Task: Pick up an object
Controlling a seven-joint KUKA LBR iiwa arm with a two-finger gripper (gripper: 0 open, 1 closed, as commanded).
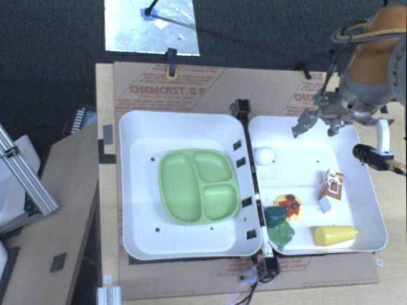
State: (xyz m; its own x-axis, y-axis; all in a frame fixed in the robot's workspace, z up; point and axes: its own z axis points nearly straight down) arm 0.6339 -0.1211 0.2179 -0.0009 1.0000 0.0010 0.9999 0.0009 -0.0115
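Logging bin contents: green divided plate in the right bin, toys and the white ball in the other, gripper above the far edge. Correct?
Not quite. The camera view shows the green divided plate in the left bin; the toys and white ball lie in the right bin. The gripper is above its far edge.

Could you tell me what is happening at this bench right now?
A grey KUKA arm reaches in from the right, and its gripper hangs open above the far edge of the right bin with nothing between its fingers. That bin holds a white ball, a small carton, a yellow object, a green toy and a red and yellow piece. The left bin holds a green divided plate. Nothing has been picked up yet.
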